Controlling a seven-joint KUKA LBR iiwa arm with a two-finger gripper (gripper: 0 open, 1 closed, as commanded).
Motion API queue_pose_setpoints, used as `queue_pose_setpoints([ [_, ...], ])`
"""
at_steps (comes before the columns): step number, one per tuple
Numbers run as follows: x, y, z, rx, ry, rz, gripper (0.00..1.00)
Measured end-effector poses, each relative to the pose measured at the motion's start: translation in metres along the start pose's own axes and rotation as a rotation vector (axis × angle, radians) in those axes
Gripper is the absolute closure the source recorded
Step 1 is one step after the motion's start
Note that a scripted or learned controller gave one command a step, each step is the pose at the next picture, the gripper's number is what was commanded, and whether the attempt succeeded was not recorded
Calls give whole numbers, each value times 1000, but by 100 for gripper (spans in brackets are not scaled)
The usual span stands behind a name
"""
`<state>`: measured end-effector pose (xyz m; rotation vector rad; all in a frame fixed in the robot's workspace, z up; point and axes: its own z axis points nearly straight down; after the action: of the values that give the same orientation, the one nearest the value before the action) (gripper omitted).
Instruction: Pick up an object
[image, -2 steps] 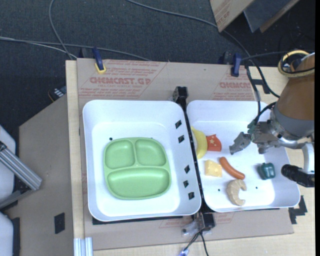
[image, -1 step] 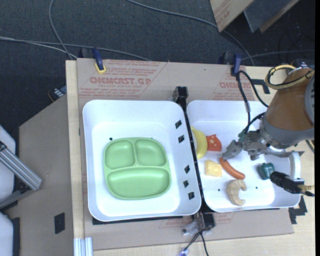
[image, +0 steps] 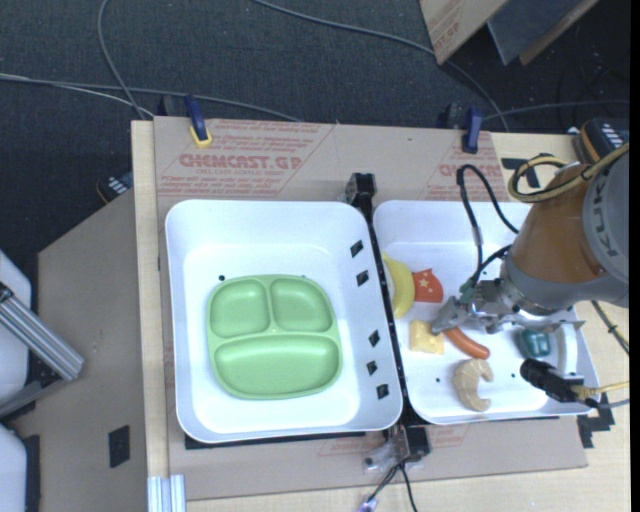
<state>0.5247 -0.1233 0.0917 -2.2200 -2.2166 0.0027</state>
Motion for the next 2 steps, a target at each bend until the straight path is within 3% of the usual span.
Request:
queue_pose_setpoints([
  [1,0,1,-14,-5,-1,0,100],
  [2,-6,1,-59,-9,-3,-1,100],
])
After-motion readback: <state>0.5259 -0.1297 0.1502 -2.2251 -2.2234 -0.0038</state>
